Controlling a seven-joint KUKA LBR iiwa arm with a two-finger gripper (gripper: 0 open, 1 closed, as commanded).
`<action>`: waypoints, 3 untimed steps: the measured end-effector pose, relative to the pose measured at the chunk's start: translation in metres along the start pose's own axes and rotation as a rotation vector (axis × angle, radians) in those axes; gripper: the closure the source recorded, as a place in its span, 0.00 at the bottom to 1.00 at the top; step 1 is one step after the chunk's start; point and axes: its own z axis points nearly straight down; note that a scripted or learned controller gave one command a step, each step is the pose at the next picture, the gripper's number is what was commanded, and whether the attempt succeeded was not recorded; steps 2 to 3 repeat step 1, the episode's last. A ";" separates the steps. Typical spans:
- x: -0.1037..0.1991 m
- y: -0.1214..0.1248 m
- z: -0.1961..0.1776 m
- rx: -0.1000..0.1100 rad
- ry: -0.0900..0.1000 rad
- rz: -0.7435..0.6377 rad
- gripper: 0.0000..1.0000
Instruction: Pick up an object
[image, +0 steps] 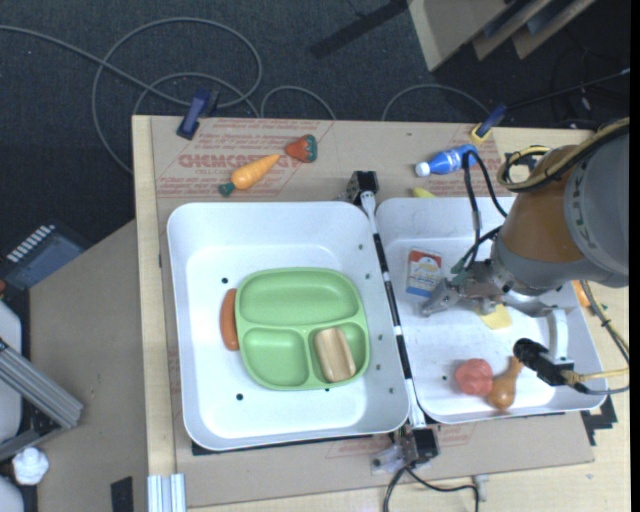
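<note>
A: Camera view first. Where does the pincer (436, 299) sit?

B: Low in the right bin (450, 215), out on the grey arm (560, 220) that covers the bin's side to the right of the pincer. I cannot tell whether it is apart or together.

A: What crowds it?

B: A carton (424, 270) lies flat just above and left of the pincer. I cannot tell whether they touch. A yellow piece (497, 318) lies just right of the pincer and a little lower. A pink ball (474, 376) and a brown drumstick (505, 383) lie further below the pincer to the right, side by side.

A: Which of these is the object to pick?

B: Any of the four. All lie loose on the bin floor near the pincer.

A: Edges and room?

B: The two bins' shared rim runs near the pincer's left. Bare white floor opens below and left of the pincer.

A: Beyond that rim?

B: The left bin (200, 300) has a green tray (290, 295) well left of the pincer. A bun (336, 354) fills one compartment and a sausage (230, 320) lies on the tray's far side.

A: On the worktop (155, 400)?

B: A bottle (447, 161) lies well above the pincer. A carrot (252, 171) and a strawberry (303, 148) lie far up and to its left.
</note>
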 end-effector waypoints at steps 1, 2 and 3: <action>-0.050 0.048 -0.101 -0.007 -0.005 0.001 0.00; -0.050 0.048 -0.101 -0.007 -0.005 0.001 0.00; -0.050 0.048 -0.101 -0.007 -0.005 0.001 0.00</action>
